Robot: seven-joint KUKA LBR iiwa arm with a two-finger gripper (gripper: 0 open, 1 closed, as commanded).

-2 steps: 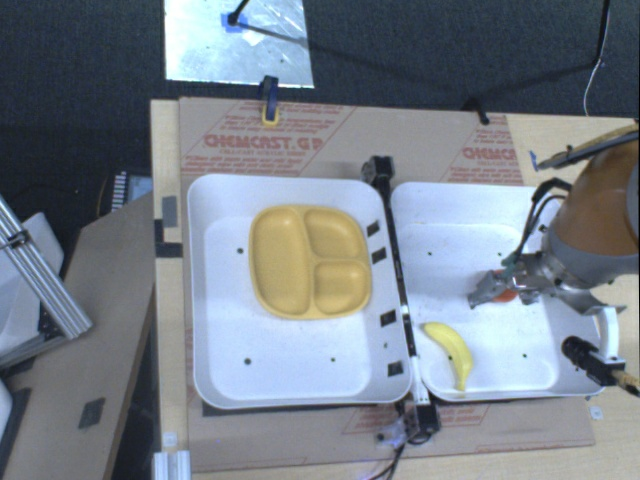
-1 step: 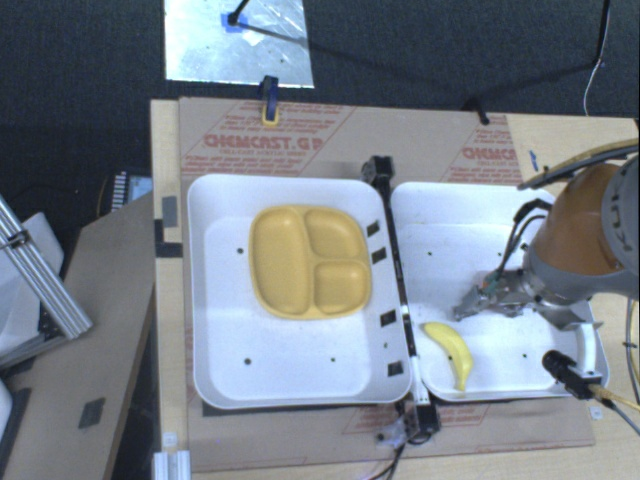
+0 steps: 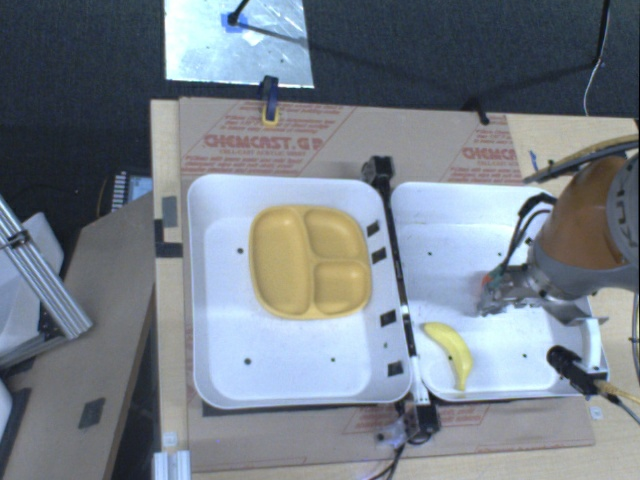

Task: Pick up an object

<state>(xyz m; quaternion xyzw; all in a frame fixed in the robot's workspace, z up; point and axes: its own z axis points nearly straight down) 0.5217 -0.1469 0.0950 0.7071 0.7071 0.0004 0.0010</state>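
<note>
A yellow banana (image 3: 451, 350) lies in the right bin (image 3: 450, 218), near its front left corner. A yellow sectioned plate (image 3: 308, 261) rests in the left bin (image 3: 220, 368), toward the back. My gripper (image 3: 493, 296) is low over the right bin's floor at its right side, up and to the right of the banana and apart from it. The arm's orange band (image 3: 590, 223) rises behind it.
A black divider strip (image 3: 392, 268) runs between the two bins. The bench's cardboard top (image 3: 330, 138) surrounds them. A metal sheet (image 3: 238, 26) lies beyond the bench at the back. Cables hang near the arm on the right.
</note>
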